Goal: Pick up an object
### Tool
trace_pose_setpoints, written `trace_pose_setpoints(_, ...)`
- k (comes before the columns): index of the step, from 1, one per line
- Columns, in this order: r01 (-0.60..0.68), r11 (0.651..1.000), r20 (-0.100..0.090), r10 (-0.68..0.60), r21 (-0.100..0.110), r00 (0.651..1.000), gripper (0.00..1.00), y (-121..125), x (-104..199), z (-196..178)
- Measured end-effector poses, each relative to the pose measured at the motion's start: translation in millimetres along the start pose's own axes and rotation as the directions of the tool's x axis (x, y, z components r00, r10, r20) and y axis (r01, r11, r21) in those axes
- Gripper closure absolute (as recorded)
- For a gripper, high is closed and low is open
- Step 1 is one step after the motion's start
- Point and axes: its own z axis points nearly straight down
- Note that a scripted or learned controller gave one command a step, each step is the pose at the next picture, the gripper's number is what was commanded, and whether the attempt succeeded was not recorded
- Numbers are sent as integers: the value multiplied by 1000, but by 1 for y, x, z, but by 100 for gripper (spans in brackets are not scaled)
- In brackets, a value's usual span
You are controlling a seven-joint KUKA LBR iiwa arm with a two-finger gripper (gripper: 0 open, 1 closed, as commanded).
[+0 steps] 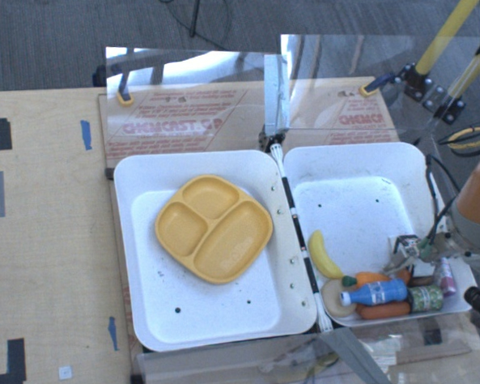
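My gripper: my gripper [407, 248] sits low in the right bin [347, 160], near that bin's front right corner, just above the heap of objects. It is small and partly lost in cables here, so I cannot tell how it is set or whether anything is in it.

Nearest target: the blue bottle [376, 293] lies just forward and to the left of my gripper, toward the bin's front edge. Its long axis runs roughly along that front edge, white cap toward the bin's left side.

Why that matters: I judge a grasp should close across the bottle's narrow width, not along its length.

Neighbours: an orange carrot-like piece [382, 308] lies touching the bottle on its front side, parallel to it. A green can [426, 299] lies at the bottle's right end. A banana [324, 256] rests apart to the left, by the divider between the bins, long axis running front to back.

Materials and shapes: bottle and banana look like smooth hard plastic, rounded and likely slippery. The can is a short cylinder and could roll.

Left bin: the left bin [137, 234] holds a yellow divided plate [214, 228] with three compartments, well apart from my gripper.

Risk: the crowding at the front right corner may let my gripper nudge neighbours.
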Motion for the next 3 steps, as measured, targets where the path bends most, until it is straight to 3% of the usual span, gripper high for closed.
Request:
trace_pose_setpoints(1, -15, 1000, 2, 15, 0, 1000, 0, 8, 45, -1)
trace_pose_setpoints(2, 64, 998, 1, -64, 1, 998, 0, 60, 22, 1)
trace_pose_setpoints(3, 60, 998, 6, -60, -3, 998, 100, 60, 19, -11)
